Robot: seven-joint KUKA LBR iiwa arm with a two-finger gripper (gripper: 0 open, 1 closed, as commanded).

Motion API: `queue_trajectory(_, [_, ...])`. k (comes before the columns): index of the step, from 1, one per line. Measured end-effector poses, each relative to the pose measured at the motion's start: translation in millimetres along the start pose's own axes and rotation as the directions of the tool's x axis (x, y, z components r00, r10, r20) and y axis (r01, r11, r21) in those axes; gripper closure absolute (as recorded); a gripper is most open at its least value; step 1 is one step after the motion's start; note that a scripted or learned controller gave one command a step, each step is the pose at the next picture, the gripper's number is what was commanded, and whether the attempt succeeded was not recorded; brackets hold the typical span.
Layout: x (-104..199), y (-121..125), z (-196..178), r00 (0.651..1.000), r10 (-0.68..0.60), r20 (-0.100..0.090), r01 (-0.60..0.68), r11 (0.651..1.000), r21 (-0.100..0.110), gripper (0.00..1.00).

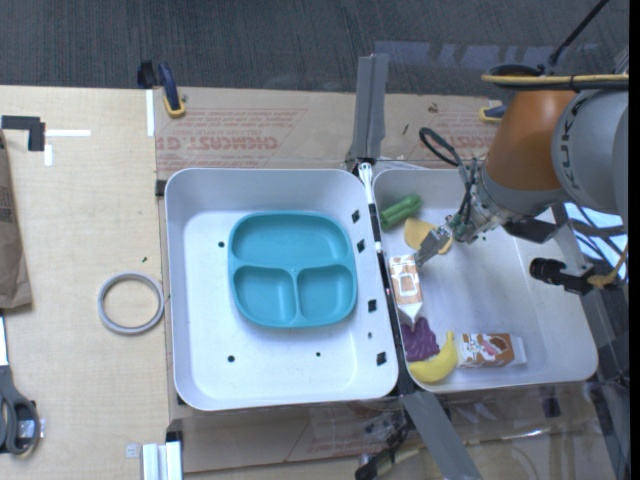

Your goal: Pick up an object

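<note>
Lying beside the claw (437, 246), a yellow wedge (417, 232).

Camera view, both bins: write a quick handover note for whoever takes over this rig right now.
Gripper: down in the right bin, at the yellow item near its back left corner. Finger state cannot be read, and no hold is confirmed.
Right bin things: green item at the back, small carton along the left wall, purple grapes and banana at the front left, flat snack packet beside them.
Left bin: teal divided plate.
Done: the arm is over the objects.
Left: grip one and lift it; nothing is raised yet.
</note>
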State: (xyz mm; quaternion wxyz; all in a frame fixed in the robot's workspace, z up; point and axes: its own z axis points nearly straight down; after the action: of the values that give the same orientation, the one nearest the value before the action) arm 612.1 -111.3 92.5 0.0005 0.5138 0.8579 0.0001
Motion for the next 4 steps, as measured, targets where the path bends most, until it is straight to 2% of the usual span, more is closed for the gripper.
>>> queue_trajectory(1, [-15.3,40.6,0.0,0.999,-0.046,0.001,0.046,0.999,-0.001,0.00])
queue_trajectory(2, [62.5,-16.5,-99.3,0.978,-0.208,0.000,0.208,0.978,0.000,0.00])
queue_trajectory(3, [-16.7,-1.7,-92.2,0.995,-0.099,0.001,0.099,0.995,0.001,0.00])
queue_trajectory(4, [2.3,16.5,-13.7,0.998,0.059,-0.002,-0.059,0.998,0.003,0.00])
